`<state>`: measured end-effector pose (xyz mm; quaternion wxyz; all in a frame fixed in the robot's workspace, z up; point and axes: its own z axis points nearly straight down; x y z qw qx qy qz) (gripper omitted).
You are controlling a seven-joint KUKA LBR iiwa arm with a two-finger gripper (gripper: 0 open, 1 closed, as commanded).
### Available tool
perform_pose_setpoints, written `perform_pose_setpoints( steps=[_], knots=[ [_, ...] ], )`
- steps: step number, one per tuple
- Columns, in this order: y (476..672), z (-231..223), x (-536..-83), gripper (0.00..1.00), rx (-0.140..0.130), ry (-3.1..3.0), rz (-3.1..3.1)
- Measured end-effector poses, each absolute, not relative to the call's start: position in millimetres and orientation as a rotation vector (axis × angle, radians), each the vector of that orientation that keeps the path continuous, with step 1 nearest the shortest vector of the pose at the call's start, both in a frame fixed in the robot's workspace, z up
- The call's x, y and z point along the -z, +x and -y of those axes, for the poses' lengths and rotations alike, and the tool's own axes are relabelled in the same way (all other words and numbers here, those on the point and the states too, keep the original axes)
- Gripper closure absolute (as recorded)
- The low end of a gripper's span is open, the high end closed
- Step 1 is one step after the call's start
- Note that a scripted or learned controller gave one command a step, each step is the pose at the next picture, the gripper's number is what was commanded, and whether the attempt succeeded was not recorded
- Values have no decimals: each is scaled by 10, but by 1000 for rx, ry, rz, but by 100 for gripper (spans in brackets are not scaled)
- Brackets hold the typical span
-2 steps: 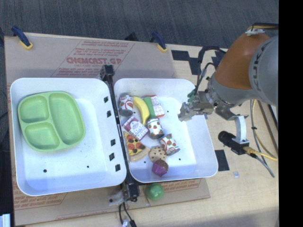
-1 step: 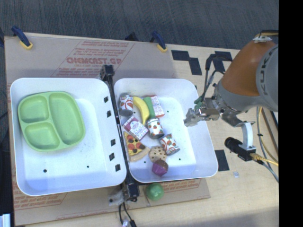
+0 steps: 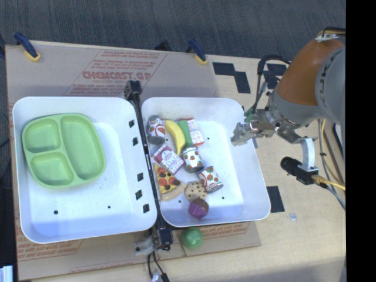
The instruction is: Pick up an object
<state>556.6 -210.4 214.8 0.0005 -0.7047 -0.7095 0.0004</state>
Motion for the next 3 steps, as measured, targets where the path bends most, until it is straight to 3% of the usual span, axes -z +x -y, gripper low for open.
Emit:
perform_pose_setpoints(
  steps=[1,2,3],
  knots=[
    [6224,2106,-2528,100,2,-2217,2229],
    [6203,2106,-2541,100,-1,-2214,2228],
    [5904,2106,-2697,100,-1,-2214,2225]
  ],
)
